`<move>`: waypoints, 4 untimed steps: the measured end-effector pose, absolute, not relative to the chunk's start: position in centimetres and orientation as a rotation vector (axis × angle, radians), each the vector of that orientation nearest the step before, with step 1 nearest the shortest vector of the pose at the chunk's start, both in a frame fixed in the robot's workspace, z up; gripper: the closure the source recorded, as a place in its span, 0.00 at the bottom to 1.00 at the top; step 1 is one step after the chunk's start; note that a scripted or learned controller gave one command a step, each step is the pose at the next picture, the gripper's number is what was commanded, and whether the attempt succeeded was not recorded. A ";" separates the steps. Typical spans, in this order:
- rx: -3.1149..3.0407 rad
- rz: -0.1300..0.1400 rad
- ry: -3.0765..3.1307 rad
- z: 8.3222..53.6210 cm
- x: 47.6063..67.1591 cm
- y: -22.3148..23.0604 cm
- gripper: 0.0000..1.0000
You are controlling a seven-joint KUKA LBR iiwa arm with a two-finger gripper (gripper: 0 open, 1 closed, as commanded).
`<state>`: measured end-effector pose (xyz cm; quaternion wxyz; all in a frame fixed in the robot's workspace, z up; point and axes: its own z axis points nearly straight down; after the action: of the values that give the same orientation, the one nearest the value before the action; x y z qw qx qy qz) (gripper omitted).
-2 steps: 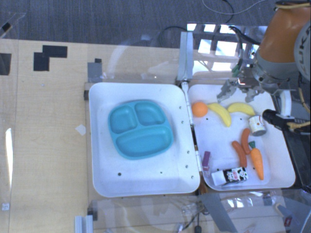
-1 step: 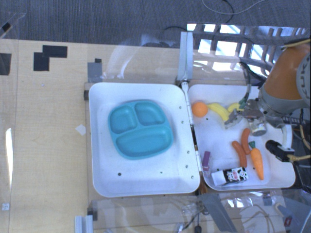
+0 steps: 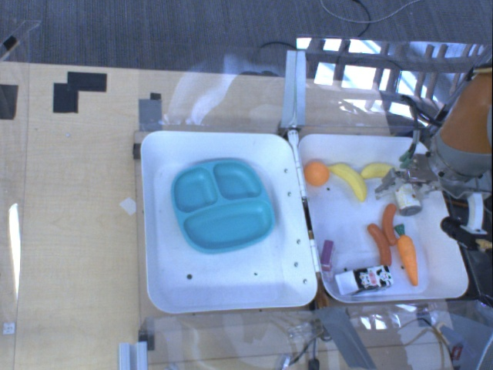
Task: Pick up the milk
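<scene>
**Gripper Position and Bin Contents: Milk Carton Pick**

My gripper (image 3: 407,195) sits low in the right white plastic bin (image 3: 459,284), near its far right corner. From this view I cannot tell how its jaws are set. A small round whitish piece shows at its tip, and I cannot tell what that piece is.

The task item, a small white milk carton with black cow patches (image 3: 365,279), lies on its side at the near edge of the same bin, toward the camera from my gripper and well apart from it. Nothing shows between my gripper and the carton but other items.

Items around my gripper:

- A yellow plastic banana (image 3: 349,180) lies just to the camera's left of my gripper, with a second yellow piece (image 3: 377,171) beside it.
- A round orange fruit (image 3: 316,173) lies further left, by the bin wall.
- Two reddish-orange sausages (image 3: 383,237) lie toward the camera from my gripper.
- An orange carrot with a green top (image 3: 407,258) lies beside the sausages.
- A small purple block (image 3: 327,253) lies left of the carton.

The left white bin (image 3: 162,284) carries a blue divided plastic plate (image 3: 223,205), far left of my gripper. Both bins rest on the wooden tabletop (image 3: 69,206).
</scene>
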<state>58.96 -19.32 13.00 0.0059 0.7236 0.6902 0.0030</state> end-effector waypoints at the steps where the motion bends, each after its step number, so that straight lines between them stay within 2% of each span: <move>1: 2.113 0.008 2.312 8.8 61.2 -19.2 0.00; 2: 2.107 0.017 2.310 10.2 61.4 -19.1 1.00; 3: 2.171 0.007 2.263 19.4 58.3 -11.9 1.00; 4: 2.018 0.004 2.405 18.5 53.3 -4.4 1.00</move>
<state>53.29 -4.36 18.48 0.0012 0.6428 0.7661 0.0013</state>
